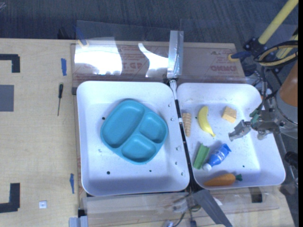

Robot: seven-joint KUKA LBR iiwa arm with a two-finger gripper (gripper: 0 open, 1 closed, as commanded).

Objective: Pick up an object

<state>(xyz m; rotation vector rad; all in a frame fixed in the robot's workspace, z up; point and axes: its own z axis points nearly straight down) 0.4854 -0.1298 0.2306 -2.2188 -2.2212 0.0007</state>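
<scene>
A wooden bench (pixel 33 141) holds two white bins (pixel 94 174). The gripper (pixel 247 130) hovers over the right bin (pixel 270 167), fingers spread and empty.

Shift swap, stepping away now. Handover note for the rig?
Gripper: over the right white bin, right of centre, nothing visible between its fingers.
Right bin holds: yellow banana, tan block, ridged beige cone-like piece by the left wall, green stick-shaped item, blue bottle with white cap, orange carrot at the front edge.
Left white bin: light-blue divided plate.
Done: nothing picked yet.
Left: choose an object, grasp, lift. Blue bottle and tan block look nearest the gripper.
</scene>
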